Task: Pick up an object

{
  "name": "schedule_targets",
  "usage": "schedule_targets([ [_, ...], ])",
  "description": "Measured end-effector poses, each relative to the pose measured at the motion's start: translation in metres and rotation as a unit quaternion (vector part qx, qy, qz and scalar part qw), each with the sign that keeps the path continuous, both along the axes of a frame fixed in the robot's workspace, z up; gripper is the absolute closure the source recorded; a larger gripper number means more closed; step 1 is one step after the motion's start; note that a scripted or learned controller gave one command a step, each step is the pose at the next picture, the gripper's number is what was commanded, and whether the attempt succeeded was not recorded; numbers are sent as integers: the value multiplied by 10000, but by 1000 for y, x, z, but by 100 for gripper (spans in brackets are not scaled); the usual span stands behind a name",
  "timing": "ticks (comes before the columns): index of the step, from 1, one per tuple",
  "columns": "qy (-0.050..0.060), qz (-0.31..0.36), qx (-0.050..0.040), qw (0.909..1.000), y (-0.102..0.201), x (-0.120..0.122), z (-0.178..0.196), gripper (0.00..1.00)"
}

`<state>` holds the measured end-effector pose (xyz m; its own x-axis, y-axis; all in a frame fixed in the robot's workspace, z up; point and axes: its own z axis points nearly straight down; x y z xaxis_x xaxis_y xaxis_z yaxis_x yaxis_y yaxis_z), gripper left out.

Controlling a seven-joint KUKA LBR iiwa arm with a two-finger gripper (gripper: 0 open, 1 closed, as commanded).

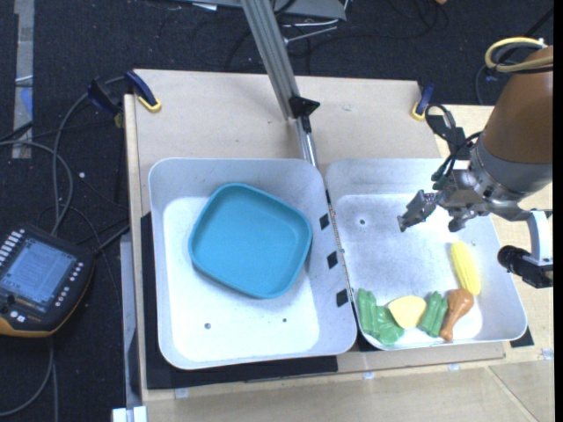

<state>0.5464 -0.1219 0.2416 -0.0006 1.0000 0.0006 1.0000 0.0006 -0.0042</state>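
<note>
In the right bin (387, 244) several toy foods lie along the front edge: a yellow corn cob (465, 266), a brown drumstick (456, 309), a yellow round piece (407, 310), a green pod (376, 316) and a smaller green piece (433, 313). My gripper (435, 212) hangs above the middle of the right bin, behind and to the left of the corn. Its two dark fingers are spread apart with nothing between them.
The left bin (176, 323) holds a turquoise square plate (251, 240). A metal pole (277, 51) slants up from the divider between the bins. Blue and yellow clamps (141, 90) sit at the bench's back corners. A handheld pendant (40, 280) lies on the floor at left.
</note>
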Motion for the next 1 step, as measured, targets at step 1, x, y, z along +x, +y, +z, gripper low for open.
schedule_targets([
  [1,7,-2,1,10000,3,-8,-60,0],
])
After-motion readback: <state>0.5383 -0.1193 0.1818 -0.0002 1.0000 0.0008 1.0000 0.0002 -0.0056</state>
